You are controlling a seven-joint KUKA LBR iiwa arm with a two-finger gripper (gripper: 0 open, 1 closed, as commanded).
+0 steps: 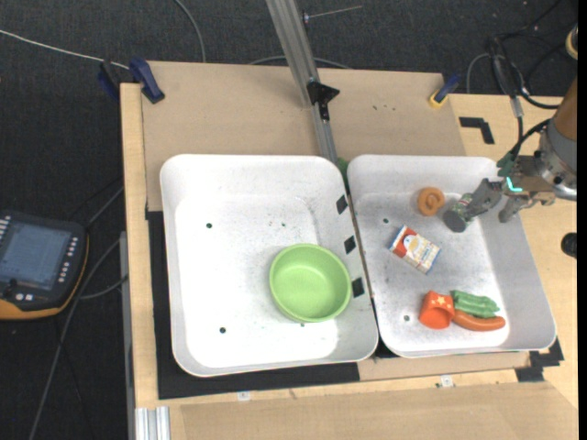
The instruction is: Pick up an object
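1. Gripper [457, 216] low over the right bin [523, 255], reaching in from the right edge of the camera view; its dark tip sits just beside the small orange-brown round object [430, 200], to that object's right.
2. Whether the tip touches that round object cannot be told from here, and how the gripper stands, spread or pressed together, cannot be told either; nothing is visibly pinched.
3. Arm [561, 159] comes in at the upper right, grey wrist with a small teal light showing near the bin's right rim.
4. Right bin holds three more things: a small carton [414, 248] with white, red and blue print lying tilted near the middle, below and left of the gripper tip.
5. Further toward the front, an orange-red toy piece [437, 311] lies touching a green-and-orange vegetable-like toy [477, 310], the pair well apart from the gripper.
6. Left bin [193, 236] carries a light green bowl [309, 282], upright, toward its front right corner, close to the divide between the two bins.
7. Both bins sit side by side on the tan counter [238, 108], with a metal post [295, 44] rising from behind the seam between them.
8. Off the counter at far left, a handheld pendant [37, 264] with an orange rim and a dark screen lies on the floor.
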